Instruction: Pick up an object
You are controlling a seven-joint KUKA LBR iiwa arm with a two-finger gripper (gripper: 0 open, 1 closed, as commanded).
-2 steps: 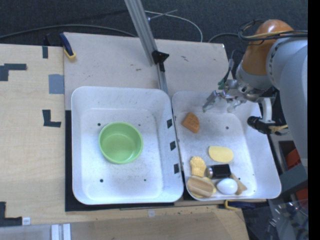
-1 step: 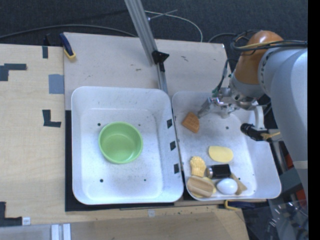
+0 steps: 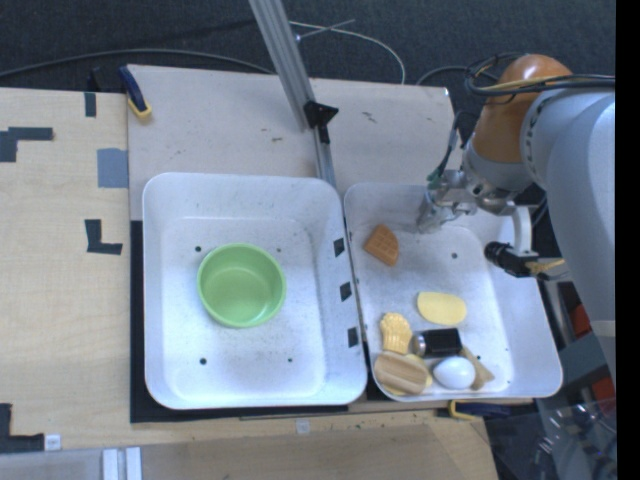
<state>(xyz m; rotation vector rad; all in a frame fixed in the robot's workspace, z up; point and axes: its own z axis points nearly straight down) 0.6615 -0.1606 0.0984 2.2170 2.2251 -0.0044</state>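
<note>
1. Desk (image 3: 230, 118) is carrying two shallow white bins side by side: the left bin (image 3: 170, 198) and the right bin (image 3: 520, 353).
2. Arm (image 3: 560, 158) is reaching in from the right, with its orange band (image 3: 515, 98) showing above the wrist.
3. Tool (image 3: 432, 216) is hanging over the upper part of the right bin; whether it is apart or together cannot be told from this angle, and nothing is showing between its tips.
4. Orange block (image 3: 381, 245) is lying in the right bin, near the tool and to its lower left, apart from it.
5. Yellow oval piece (image 3: 441, 308) is lying lower in the same bin.
6. Cluster is sitting along the bottom edge of the right bin: a yellow ridged piece (image 3: 396, 333), a black item (image 3: 437, 343), a tan round piece (image 3: 401, 373) and a white egg (image 3: 454, 372), all close together.
7. Green bowl (image 3: 241, 286) is standing upright in the left bin.
</note>
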